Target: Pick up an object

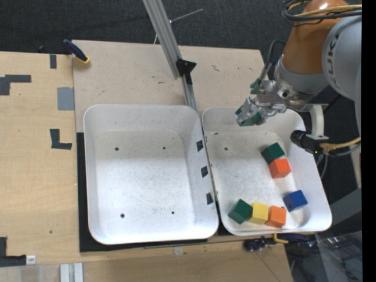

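My gripper (249, 116) hangs over the far end of the right bin (235, 157), above bare floor and apart from every block. In that bin, a dark green block (272, 153) touches an orange block (279, 168) near the right wall. A blue block (295, 200) lies further toward the front. Along the front wall sit a green block (240, 211), a yellow block (259, 212) and another orange block (276, 216) in a row.
The left bin (141, 169) adjoins the right bin. A slanted metal rail (167, 34) runs from the top down to the bins' shared rim. A blue and yellow object (76, 51) lies on the bench at the far left.
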You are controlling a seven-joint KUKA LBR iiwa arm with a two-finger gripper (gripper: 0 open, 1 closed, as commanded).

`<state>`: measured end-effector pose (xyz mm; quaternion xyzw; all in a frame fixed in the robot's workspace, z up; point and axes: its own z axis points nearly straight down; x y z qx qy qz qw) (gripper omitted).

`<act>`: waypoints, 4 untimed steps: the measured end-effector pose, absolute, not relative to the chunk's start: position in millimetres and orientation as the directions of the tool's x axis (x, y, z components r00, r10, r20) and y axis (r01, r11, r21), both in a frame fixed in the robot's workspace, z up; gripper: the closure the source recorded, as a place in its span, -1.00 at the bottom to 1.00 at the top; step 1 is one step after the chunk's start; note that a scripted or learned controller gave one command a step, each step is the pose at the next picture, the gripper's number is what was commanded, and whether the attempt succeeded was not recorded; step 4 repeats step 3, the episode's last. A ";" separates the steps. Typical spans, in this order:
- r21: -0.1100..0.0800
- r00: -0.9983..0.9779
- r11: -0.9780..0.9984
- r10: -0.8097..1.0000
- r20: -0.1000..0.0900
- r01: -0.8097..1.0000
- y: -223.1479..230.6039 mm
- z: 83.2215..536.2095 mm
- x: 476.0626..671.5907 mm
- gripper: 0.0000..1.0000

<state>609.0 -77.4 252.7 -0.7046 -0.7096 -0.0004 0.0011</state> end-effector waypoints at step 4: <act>-0.002 -0.007 0.007 1.000 0.001 1.000 89.6 248.1 659.4 1.00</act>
